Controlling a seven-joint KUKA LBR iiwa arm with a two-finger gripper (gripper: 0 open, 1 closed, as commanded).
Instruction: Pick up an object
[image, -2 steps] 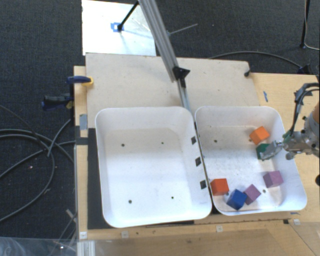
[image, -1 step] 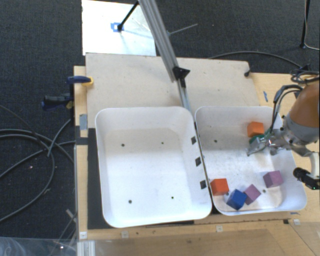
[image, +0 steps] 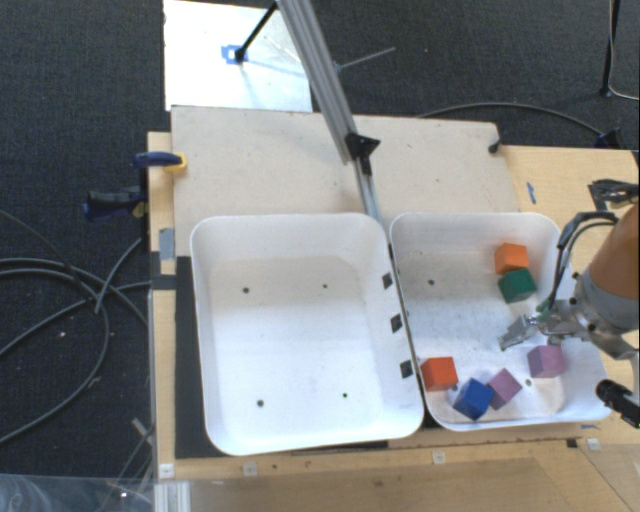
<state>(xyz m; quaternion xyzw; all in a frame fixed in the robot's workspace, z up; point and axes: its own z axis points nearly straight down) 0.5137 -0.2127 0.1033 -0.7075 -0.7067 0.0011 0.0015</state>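
**Blocks in the right bin: stock and approach notes**

Blocks, seven counted, all lying in the right bin (image: 470, 232); the left bin (image: 290, 232) sits beside it on the tabletop (image: 260, 160).

- Orange block (image: 511, 257), upper part of the bin, touching the green block (image: 517, 285) just below it.
- Second orange block (image: 439, 373), near the bin's left wall, standing apart from its neighbours.
- Blue block (image: 473, 398) and small purple block (image: 505, 386), close together along the near wall, possibly touching.
- Larger purple block (image: 546, 360), just beside the tool.
- Pale block (image: 551, 392), hard to tell from the white floor; we list it with reserve.

Tool (image: 524, 331): reaching in from the right, low over the bin floor between the green block and the larger purple block. Nothing shows between its tips; we cannot tell how far apart they stand.

Handling advice, as we judge it: the step in hand is closing in on one block. We would favour the larger purple block, nearest the tool, with free floor on its upper and left sides. We should centre over it, turn the tips to straddle two flat faces, and descend straight, keeping off the pale block below it and the bin's right wall. The paired orange and green blocks look a poorer choice, since a tip may wedge between them or push both.
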